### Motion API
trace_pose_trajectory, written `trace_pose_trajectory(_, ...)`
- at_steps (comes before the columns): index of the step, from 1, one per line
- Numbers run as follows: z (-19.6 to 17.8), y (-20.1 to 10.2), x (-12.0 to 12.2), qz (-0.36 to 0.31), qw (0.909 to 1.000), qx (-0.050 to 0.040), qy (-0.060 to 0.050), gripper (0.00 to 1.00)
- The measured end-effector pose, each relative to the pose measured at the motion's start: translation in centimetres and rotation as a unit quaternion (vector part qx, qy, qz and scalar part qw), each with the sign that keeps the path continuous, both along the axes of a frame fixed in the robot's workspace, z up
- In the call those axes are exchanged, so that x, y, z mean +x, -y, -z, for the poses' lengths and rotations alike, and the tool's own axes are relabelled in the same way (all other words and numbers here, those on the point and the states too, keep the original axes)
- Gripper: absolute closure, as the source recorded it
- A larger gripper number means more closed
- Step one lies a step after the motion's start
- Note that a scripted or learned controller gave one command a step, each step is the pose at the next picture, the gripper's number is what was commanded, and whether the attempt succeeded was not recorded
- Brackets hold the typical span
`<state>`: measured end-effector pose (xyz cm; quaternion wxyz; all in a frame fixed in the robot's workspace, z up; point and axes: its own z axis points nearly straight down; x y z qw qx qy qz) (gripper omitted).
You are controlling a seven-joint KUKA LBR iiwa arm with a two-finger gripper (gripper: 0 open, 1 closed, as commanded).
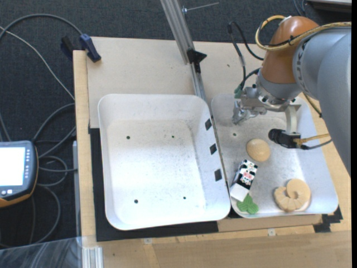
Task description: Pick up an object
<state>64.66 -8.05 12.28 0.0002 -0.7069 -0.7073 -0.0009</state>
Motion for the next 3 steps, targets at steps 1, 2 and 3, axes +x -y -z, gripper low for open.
trace_pose_trajectory(1,-4.9,0.7,-0.4,0.001,1.0000,-0.0012,0.002,1.00)
trace_pose_trajectory(2,-9.4,0.9,-0.2,0.000,1.0000,-0.0012,0.003,1.00)
trace_pose_trajectory(3,-13.4,0.9,0.0,0.000,1.0000,-0.0011,0.003,1.00)
